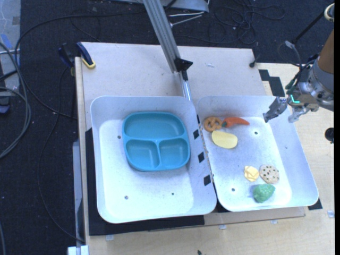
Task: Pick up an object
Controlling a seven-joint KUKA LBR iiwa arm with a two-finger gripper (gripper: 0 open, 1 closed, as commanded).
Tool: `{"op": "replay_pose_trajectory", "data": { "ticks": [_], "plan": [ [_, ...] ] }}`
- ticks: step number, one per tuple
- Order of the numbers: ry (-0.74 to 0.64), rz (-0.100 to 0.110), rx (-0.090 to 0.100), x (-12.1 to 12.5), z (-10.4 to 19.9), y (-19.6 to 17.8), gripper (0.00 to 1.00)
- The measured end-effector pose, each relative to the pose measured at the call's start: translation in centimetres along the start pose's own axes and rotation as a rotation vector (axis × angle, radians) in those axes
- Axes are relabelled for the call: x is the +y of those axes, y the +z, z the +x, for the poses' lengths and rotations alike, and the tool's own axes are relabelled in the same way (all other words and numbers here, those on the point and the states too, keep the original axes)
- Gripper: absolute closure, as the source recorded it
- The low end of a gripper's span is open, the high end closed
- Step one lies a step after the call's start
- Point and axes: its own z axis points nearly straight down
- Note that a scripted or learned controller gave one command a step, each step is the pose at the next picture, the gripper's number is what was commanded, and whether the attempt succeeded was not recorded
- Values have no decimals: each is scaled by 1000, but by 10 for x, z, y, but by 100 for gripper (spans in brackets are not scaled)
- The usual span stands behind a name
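Note:
My gripper [283,111] hovers over the far right corner of the right bin [289,142], its two fingers spread apart with nothing between them. In that bin lie a brown pretzel [212,124], an orange carrot [236,121], a yellow potato-shaped piece [224,139], a small yellow piece [251,172], a chocolate-chip cookie [269,173] and a green broccoli-like piece [263,192]. All of them sit left of or nearer than the gripper, apart from it.
The left bin [106,169] holds a blue divided plate [156,141]. A slanted metal pole [162,25] rises from the bench behind the bins. A blue and yellow tool [85,57] lies at the bench's far left corner.

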Motion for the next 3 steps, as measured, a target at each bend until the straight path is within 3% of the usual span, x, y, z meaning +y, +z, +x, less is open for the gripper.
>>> {"op": "replay_pose_trajectory", "data": {
  "ticks": [1,3],
  "plan": [
    [0,-2,0,1,0,-1,0],
    [2,3,1,-7,-1,108,0]
  ]
}}
